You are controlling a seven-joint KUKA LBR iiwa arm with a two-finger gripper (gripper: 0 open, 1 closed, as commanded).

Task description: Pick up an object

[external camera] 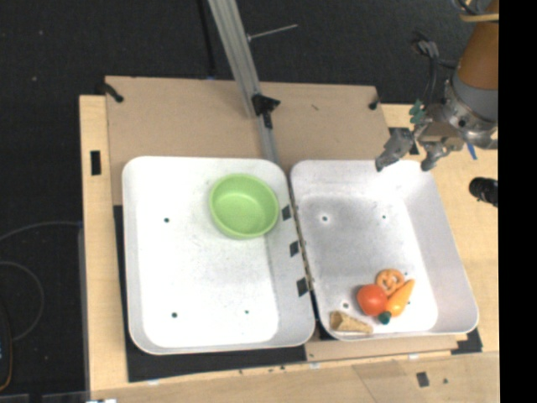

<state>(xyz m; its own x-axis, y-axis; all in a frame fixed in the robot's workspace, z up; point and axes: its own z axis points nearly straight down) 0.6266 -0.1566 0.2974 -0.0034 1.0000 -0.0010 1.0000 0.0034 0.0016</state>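
Observation:
My gripper (pixel 409 159) hangs over the far right corner of the right bin (pixel 369 225), open, with nothing between its two dark fingers. Far from it, in that bin's near right corner, lie a red tomato-like ball (pixel 371 299), an orange carrot-shaped toy (pixel 399 296), a small orange round piece (pixel 388 280) and a tan wedge (pixel 350 323). A green bowl (pixel 243 206) sits upright in the far part of the left bin (pixel 168 284).
A slanted metal pole (pixel 239 57) runs down from the top toward the gap between the bins. Brown board (pixel 319 124) lies behind both bins. The arm's orange band (pixel 480 57) is at the right edge.

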